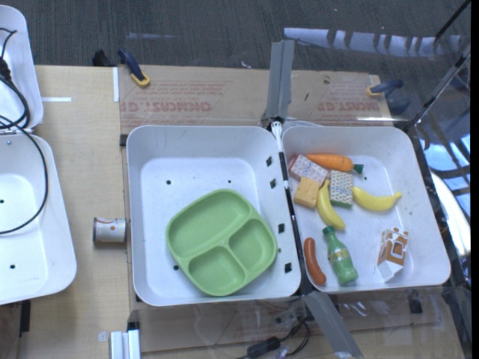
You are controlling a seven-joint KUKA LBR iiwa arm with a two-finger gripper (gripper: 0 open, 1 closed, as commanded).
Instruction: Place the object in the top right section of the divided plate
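A light green divided plate [221, 241] lies in the left bin [150, 163], with three sections that hold nothing. The right bin [408, 155] holds toy food: a carrot [329, 161], a pink block [307, 169], an orange cheese block [307, 192], a speckled cracker block [342, 188], two bananas [329, 208] [376, 198], a red sausage [314, 262], a green bottle [340, 256] and a white and orange packet [393, 250].
A small metal can [110, 230] lies on the bench left of the left bin. White equipment with black cables [22, 200] stands at the far left. Blue clamps [135, 67] [383, 88] sit at the bench's back edge.
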